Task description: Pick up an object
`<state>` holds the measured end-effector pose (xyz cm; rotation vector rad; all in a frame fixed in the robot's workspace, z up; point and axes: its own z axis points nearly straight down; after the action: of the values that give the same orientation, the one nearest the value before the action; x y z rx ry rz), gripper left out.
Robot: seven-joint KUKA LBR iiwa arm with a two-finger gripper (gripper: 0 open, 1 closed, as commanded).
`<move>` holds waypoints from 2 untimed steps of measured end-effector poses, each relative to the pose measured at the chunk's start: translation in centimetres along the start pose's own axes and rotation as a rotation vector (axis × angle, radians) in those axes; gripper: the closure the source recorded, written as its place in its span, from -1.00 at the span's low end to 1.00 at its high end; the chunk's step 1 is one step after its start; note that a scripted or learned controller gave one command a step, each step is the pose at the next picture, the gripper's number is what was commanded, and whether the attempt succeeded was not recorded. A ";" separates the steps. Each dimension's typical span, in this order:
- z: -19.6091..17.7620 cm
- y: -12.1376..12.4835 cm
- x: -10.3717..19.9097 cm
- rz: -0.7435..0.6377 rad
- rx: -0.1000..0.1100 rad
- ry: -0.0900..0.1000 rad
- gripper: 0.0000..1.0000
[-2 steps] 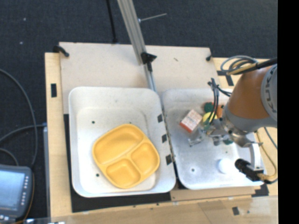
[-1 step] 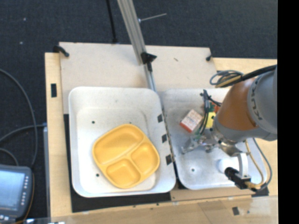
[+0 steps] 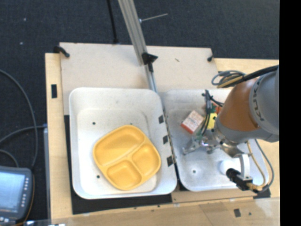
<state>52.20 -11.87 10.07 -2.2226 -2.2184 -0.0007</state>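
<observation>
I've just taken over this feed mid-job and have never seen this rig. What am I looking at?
One fixed camera looks down at a slant on a bench with two shallow white bins. The grey arm with an orange band reaches in from the right. Its gripper is low over the right bin. A small red-and-white box lies in that bin, close to the gripper. The left bin holds a yellow divided tray. Whether anything is gripped, I cannot tell.

Left bin (image 3: 94,108), right bin (image 3: 179,108) on bench (image 3: 254,67)
</observation>
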 end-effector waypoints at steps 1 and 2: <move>-1.1 0.1 -0.1 0.005 -0.004 0.000 1.00; -7.5 0.7 -0.3 -0.005 -0.009 -0.003 1.00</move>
<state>52.88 -12.14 17.59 -2.2237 -2.2299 -0.0072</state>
